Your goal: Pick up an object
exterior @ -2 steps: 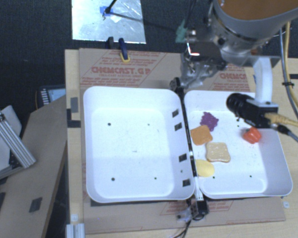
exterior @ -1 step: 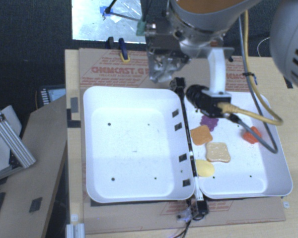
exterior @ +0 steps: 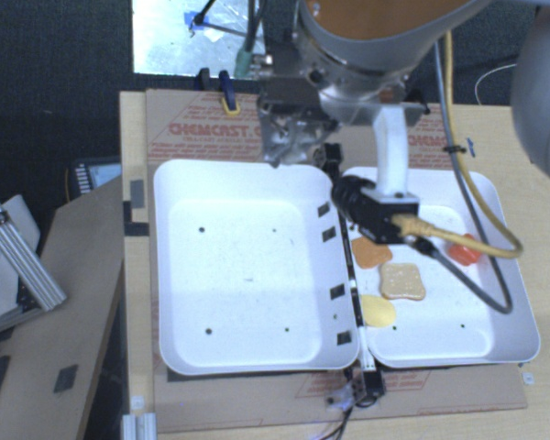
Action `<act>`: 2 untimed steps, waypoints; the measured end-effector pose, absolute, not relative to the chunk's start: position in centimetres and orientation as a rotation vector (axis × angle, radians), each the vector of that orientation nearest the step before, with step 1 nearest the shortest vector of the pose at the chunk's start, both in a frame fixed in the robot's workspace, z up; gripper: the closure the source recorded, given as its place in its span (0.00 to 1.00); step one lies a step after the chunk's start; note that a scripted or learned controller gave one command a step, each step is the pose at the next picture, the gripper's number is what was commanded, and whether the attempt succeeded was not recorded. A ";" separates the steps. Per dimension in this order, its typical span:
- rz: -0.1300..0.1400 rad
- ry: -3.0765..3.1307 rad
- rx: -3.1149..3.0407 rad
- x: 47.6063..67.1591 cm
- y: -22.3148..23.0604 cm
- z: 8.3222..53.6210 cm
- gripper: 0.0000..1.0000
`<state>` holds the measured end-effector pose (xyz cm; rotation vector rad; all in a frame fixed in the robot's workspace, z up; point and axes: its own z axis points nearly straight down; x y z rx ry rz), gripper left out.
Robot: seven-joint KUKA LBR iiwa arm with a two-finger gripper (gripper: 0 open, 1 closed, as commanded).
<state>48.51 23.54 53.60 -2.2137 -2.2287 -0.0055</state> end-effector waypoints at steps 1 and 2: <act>-0.004 -2.226 -2.216 48.6 23.4 53.5 0.00; -0.009 -2.230 -2.213 48.6 23.5 54.7 1.00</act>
